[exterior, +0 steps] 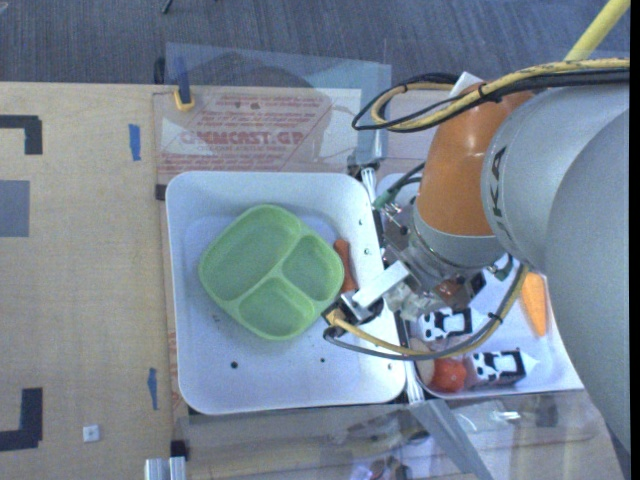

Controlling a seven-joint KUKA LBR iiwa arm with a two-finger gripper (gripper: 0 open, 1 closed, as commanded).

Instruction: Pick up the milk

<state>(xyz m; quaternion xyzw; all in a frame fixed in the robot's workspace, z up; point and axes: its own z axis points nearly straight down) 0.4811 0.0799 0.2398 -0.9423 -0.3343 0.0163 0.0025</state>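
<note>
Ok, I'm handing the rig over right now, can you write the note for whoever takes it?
Gripper: low over the right bin, by its left wall; finger state hidden by the wrist.
Milk: two cow-patterned cartons in the right bin, one just under the wrist, one nearer the front, beside a red tomato.
Left bin: green divided plate.
Done: no lift visible.
Left: grasp one carton and raise it.

The bulky, smooth grey robot arm (570,178) carries a glossy orange band (460,168) above its wrist, with black and yellow cables (440,103) looping around it.
</note>
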